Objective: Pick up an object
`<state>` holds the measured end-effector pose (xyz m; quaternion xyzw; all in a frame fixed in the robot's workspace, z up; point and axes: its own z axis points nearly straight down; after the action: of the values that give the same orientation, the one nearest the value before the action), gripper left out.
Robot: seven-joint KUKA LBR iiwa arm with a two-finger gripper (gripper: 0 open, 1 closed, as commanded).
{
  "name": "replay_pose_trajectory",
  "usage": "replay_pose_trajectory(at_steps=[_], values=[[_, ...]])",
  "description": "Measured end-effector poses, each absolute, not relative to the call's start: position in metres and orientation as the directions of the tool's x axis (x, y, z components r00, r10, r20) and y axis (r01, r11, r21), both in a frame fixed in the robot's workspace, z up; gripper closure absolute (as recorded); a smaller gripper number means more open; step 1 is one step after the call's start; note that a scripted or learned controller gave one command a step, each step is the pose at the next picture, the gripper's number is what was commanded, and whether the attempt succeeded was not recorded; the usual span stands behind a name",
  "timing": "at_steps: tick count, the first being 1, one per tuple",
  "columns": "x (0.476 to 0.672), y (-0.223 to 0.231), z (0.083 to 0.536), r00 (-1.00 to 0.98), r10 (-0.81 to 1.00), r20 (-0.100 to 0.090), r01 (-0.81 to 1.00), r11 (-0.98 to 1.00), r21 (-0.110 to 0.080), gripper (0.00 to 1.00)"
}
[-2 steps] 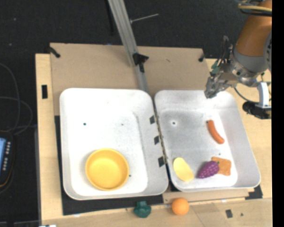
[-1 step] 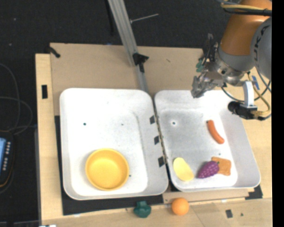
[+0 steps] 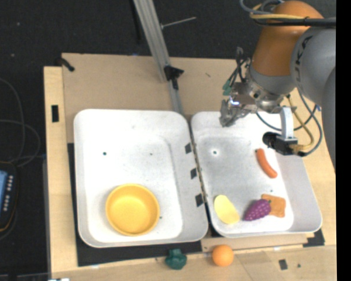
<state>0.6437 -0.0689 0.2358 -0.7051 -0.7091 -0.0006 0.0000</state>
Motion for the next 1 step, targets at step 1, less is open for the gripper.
replay_pose_trajectory(at_steps=[1], values=[[0.6337,-0.0105,0.2301,-0.007,1.000,0.002,1.000,0.007,0.001,1.00]])
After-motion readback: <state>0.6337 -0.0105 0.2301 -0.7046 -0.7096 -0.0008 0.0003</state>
